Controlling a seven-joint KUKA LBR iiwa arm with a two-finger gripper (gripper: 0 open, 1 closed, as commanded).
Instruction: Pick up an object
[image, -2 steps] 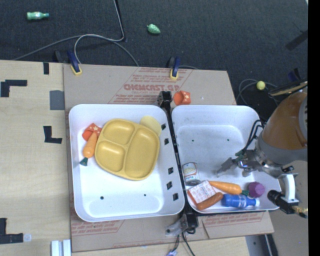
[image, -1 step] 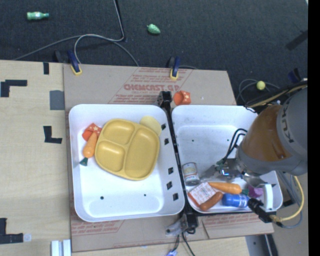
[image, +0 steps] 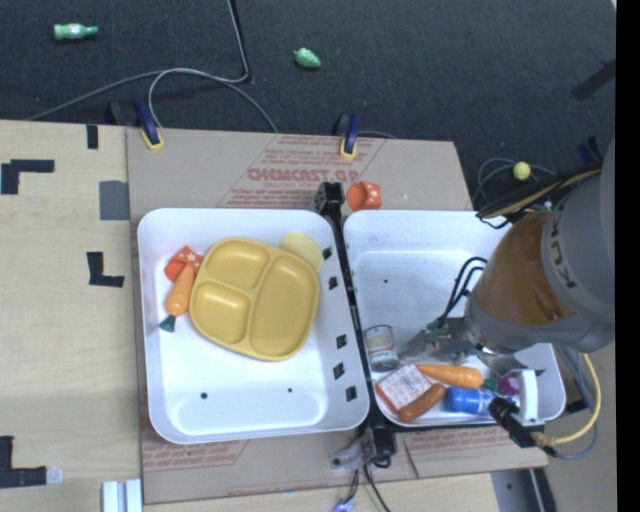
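Note:
The right bin (image: 400, 250) holds a heap of toys at its front. There is a small grey can (image: 380, 345), a red-and-white packet (image: 402, 382), an orange carrot (image: 452, 375), a brown sausage (image: 422, 402), a blue object (image: 465, 401) and a small purple piece (image: 509, 383). My gripper (image: 432, 338) hangs low over the bin, just right of the can and above the carrot. The arm's grey and orange body (image: 530, 280) hides most of it. I see nothing held in it.
The left bin (image: 250, 400) carries a yellow divided plate (image: 255, 298), a pale yellow piece (image: 301, 246), a carrot (image: 180, 292) and a red toy (image: 182, 262). An orange-red toy (image: 363, 195) lies on the cardboard behind the bins. A black divider (image: 345, 300) runs between them.

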